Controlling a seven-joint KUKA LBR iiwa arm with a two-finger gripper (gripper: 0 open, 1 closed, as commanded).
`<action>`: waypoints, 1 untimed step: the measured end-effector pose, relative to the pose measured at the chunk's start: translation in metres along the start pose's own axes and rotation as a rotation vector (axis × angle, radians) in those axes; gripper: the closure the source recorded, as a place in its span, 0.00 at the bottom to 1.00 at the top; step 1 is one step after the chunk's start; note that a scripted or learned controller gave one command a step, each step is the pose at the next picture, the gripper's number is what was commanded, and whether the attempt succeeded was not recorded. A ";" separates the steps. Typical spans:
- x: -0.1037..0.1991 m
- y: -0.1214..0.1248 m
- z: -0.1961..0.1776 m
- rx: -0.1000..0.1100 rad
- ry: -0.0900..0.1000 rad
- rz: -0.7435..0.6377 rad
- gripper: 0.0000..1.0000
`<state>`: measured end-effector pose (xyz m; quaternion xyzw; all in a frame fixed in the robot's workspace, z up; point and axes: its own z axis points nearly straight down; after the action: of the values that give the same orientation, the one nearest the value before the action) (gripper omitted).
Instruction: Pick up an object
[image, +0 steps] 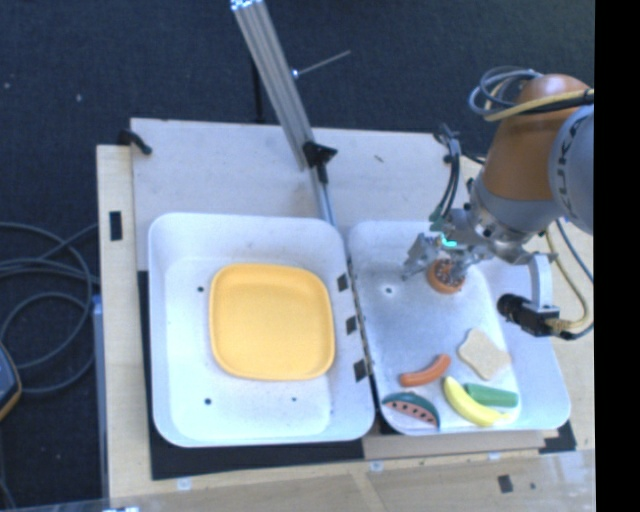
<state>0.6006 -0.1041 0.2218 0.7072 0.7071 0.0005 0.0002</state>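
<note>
In the right bin (400, 310), my gripper (440, 262) hangs low over the far part, directly above a small round brown-orange object (447, 279) that it partly covers. Whether that object is held cannot be told from this angle. Toward the bin's near right corner lie a tan toast slice (484, 353), an orange sausage (425, 371), a yellow banana (466, 401), a green piece (494, 395) and a watermelon slice (412, 409).
The left bin (175, 250) holds a square yellow plate (272, 320). A metal pole (280, 85) slants up from the divider between the bins. The grey and orange arm (525, 150) and its cables crowd the right bin's far right side.
</note>
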 end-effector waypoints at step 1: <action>0.000 0.000 0.000 0.000 0.000 0.000 0.00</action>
<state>0.6006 -0.1041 0.2218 0.7072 0.7071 0.0004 0.0002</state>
